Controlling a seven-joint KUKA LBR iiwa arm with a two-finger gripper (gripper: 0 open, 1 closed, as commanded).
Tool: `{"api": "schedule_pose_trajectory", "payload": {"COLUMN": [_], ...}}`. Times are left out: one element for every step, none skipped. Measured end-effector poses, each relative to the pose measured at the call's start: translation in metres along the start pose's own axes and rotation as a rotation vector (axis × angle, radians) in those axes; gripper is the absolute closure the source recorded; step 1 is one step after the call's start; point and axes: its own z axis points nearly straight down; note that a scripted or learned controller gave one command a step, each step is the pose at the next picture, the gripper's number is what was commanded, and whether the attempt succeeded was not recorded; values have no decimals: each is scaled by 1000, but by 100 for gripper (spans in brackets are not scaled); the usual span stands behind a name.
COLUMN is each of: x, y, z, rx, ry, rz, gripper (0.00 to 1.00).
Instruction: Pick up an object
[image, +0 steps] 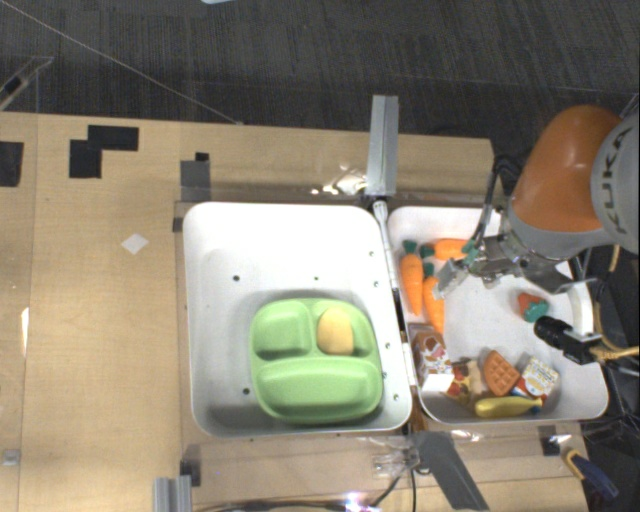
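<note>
Carrots (413, 282) are what you want to watch: two orange toy ones lie side by side against the left wall of the right bin (590, 400), near its far end, long axes running roughly front to back along that wall. The gripper (462, 268) hangs just to their right, low over the bin's far half, with the arm (565, 180) coming in from the right. So the nearest candidates lie to the left of the gripper and close by, and their length runs across its line of reach. You cannot tell from this angle whether the gripper is open or closed, and nothing can be seen held in it. Other options sit further off: a small red-and-green piece (532, 303) to the gripper's right, and a cluster of toy food, including a yellow banana (508, 406), along the bin's near edge. The left bin (215, 300) holds a green divided plate (316, 358) with a yellow item (337, 330) on it
</note>
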Motion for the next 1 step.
{"api": "schedule_pose_trajectory", "payload": {"x": [-15], "y": [12], "z": [89], "rx": [-2], "ry": [-1], "rz": [-58], "gripper": [0]}}
